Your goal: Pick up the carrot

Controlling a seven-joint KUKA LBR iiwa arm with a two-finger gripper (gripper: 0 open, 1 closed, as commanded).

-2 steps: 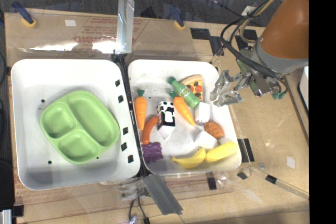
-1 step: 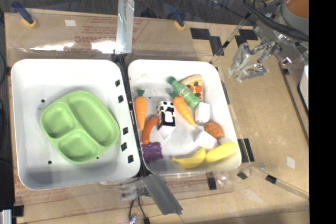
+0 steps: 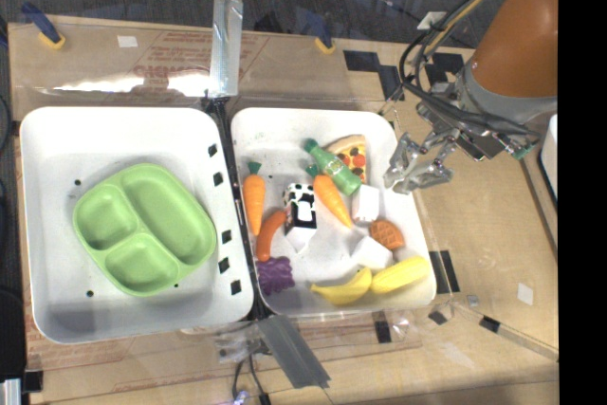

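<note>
Operator, status: gripper (image 3: 417, 168) sits at the right rim of the right bin (image 3: 285, 123), right of centre in the frame, hanging over the bin's upper-right edge and the bench (image 3: 493, 242). You can see its metal fingers splayed apart with nothing between them, so it is released and carrying nothing. The arm's orange band (image 3: 517, 38) is in the upper right of the frame with black cables looped beside it.

You've got two carrots in the right bin. One carrot (image 3: 254, 201) lies along the bin's left wall, tip pointing down, touching a sausage (image 3: 269, 234) at its lower end. The second carrot (image 3: 332, 196) lies at a slant in the bin's middle, just below a green bottle (image 3: 334, 168) and beside a black-and-white cow toy (image 3: 302, 205). Both are well apart from the gripper.

Other items you'll see there: pizza slice (image 3: 351, 150) at the top, white block (image 3: 366, 203), brown croissant-like piece (image 3: 387, 233), purple grapes (image 3: 276, 275) at lower left, banana (image 3: 345, 287) and a yellow piece (image 3: 402, 274) along the bottom.

Left bin (image 3: 57, 133) holds a green divided plate (image 3: 142, 228), tilted in the frame.
</note>
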